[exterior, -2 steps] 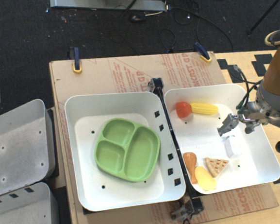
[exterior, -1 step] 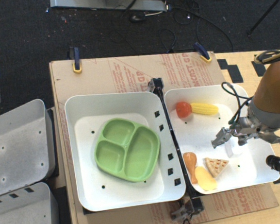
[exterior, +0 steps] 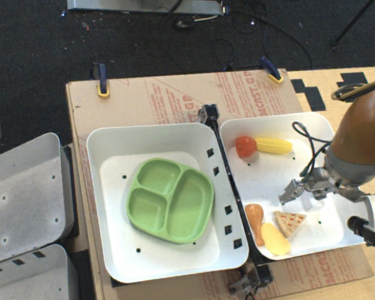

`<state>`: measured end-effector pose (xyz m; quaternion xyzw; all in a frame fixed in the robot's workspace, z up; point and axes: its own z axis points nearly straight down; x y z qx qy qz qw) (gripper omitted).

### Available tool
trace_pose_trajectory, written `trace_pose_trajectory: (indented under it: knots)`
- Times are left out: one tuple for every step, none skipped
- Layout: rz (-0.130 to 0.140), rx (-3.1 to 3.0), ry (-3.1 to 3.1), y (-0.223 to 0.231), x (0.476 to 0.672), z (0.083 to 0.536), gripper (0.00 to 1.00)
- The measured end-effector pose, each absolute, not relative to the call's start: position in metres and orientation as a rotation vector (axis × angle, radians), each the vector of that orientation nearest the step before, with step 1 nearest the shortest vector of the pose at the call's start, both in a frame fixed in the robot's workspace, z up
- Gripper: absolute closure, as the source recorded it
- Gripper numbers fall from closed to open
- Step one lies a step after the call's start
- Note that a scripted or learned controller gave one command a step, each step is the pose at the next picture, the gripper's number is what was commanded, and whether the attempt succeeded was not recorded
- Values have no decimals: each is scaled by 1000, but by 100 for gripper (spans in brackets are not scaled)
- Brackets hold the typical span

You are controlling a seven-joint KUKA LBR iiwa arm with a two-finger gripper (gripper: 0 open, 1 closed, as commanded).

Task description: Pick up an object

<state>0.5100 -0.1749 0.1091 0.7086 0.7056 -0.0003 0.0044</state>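
gripper: grey two-finger gripper (exterior: 294, 192) over the right white plastic bin (exterior: 316, 125); fingers blurred, can't tell how far apart, nothing visible between them
pizza: tan triangular toy pizza slice (exterior: 290, 222) just below the jaws, apart from them
yellow piece: rounded yellow toy (exterior: 274, 239) below-left of jaws, touching the slice
carrot: orange toy carrot (exterior: 254, 218) left of jaws
corn: yellow toy corn cob (exterior: 273, 146) above jaws, red toy tomato (exterior: 244, 147) at its left end
plate: green three-compartment plastic plate (exterior: 171, 199) far left of jaws, in the left white bin (exterior: 107, 205)
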Motion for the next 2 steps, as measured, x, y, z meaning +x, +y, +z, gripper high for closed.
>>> trace_pose_trajectory:
  knots:
    - [6, 2214, 2202, -176, 513, 124, 100]
    - [5, 2214, 2222, -167, 520, 178, 100]
